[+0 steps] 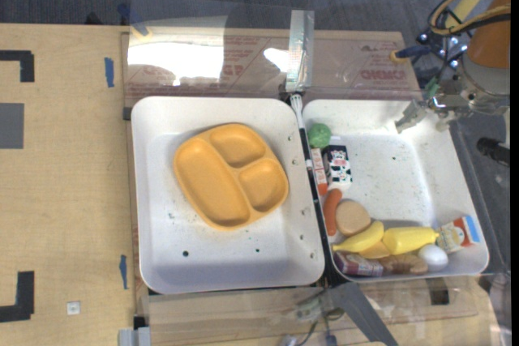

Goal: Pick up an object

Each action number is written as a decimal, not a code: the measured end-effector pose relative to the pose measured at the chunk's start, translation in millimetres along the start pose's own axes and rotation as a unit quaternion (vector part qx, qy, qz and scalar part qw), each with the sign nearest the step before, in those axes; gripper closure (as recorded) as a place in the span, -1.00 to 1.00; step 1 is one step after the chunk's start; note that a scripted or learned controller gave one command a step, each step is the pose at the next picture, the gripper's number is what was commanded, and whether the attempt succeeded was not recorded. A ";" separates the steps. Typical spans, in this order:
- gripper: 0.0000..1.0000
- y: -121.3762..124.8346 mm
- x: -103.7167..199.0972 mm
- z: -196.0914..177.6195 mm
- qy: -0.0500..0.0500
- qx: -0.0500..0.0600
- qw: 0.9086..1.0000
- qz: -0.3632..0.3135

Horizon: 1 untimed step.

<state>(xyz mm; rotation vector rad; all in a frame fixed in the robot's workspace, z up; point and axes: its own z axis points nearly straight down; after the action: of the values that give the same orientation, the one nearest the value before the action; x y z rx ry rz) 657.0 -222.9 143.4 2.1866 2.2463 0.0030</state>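
Note:
My gripper (415,114) hangs over the far right corner of the right bin (405,166), with the grey arm and its orange band (491,46) behind it. Nothing shows in its grasp. The objects lie along the bin's left and near sides: a green ball (319,134), a small black-and-white carton (336,164), a red packet (318,168), a carrot (332,207), a brown round piece (353,216), a banana (362,239), a yellow lemon-like piece (409,239), a white egg (434,257) and an orange-and-white carton (456,234).
The left bin (154,198) holds an orange divided plate (231,174). A clear plastic sheet (211,53) stands behind the bins. The bench's wooden top (57,174) stretches to the left. Cables (454,12) loop by the arm at the upper right.

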 end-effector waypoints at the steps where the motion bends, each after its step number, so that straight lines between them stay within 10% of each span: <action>1: -1.00 -47.9 16.3 55.8 0.005 0.000 0.994 -0.114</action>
<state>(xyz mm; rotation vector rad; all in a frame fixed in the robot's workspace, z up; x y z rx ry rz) 609.0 -208.1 87.3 1.9213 2.4856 0.0122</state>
